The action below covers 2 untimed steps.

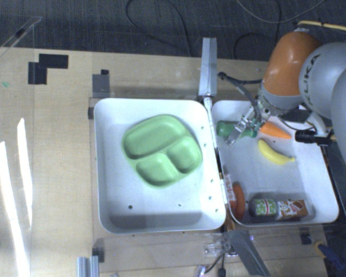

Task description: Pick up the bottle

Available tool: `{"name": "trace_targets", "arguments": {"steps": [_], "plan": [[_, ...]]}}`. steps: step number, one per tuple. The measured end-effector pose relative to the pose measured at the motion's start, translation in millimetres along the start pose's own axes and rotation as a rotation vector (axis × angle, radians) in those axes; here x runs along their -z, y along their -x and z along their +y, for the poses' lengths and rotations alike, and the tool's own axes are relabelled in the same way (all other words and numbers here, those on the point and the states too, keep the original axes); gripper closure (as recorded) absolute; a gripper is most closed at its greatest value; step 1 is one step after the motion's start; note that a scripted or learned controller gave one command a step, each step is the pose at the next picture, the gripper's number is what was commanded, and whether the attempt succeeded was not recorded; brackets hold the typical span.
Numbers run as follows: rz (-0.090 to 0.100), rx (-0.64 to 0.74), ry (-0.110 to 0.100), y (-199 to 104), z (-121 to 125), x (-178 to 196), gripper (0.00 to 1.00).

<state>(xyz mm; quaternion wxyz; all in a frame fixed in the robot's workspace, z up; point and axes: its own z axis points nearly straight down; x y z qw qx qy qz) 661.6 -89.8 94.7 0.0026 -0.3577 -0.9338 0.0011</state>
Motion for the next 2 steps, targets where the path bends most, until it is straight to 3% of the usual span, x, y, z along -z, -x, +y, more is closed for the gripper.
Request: {"name": "trace_targets", "arguments": {"steps": [1, 2], "plan": [[-0.015, 0.004, 0.011, 3, 4, 13, 1.0], [-0.012, -0.299, 0.013, -30, 34, 92, 1.0]]}}
